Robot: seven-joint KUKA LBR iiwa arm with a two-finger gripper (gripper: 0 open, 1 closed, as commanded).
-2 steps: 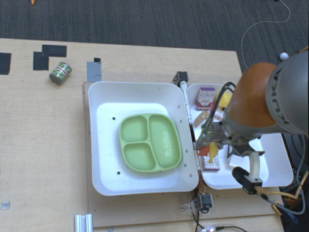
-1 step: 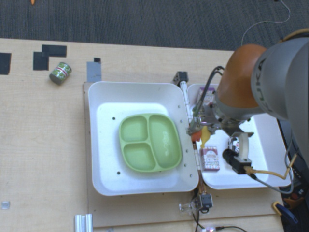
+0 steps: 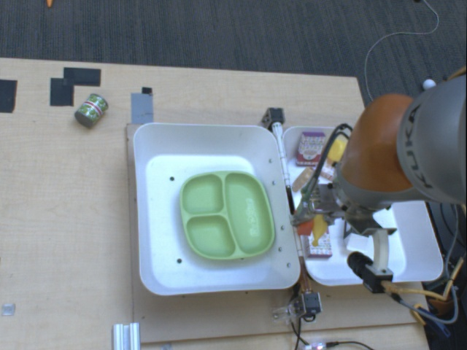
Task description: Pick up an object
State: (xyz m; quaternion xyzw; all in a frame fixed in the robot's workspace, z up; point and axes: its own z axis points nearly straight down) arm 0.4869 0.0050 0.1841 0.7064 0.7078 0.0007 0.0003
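On the far left of the tabletop (image 3: pixel 66 217) lies a small green-labelled can (image 3: pixel 90 111) on its side, well apart from both bins. It looks rigid and round, likely to roll if nudged.

The left bin (image 3: pixel 146 217) holds a pale green divided plate (image 3: pixel 227 214) with three compartments. The plate looks like light, stiff plastic with a smooth, probably slippery surface. Lying flat, it offers little to pinch except its raised rim, so it seems a poor choice for a two-finger grasp.

The right bin (image 3: pixel 416 261) holds the likelier candidates, crowded along its left side. At the far end sits a small flat packet with a pink and purple print (image 3: pixel 311 146), light and thin, best taken by an edge. Just beside it a yellow piece (image 3: pixel 336 150) shows, partly hidden by the arm. Nearer the front lies an orange piece (image 3: pixel 319 229) touching or overlapping a small printed box or card (image 3: pixel 319 248); both look light and fairly stiff, and the orange one's narrow body should suit a grip across its width.

The gripper (image 3: pixel 315 211) hangs over this cluster beneath the orange wrist band. Whether its jaws are spread or pressed together cannot be told from above, nor whether anything sits between them.
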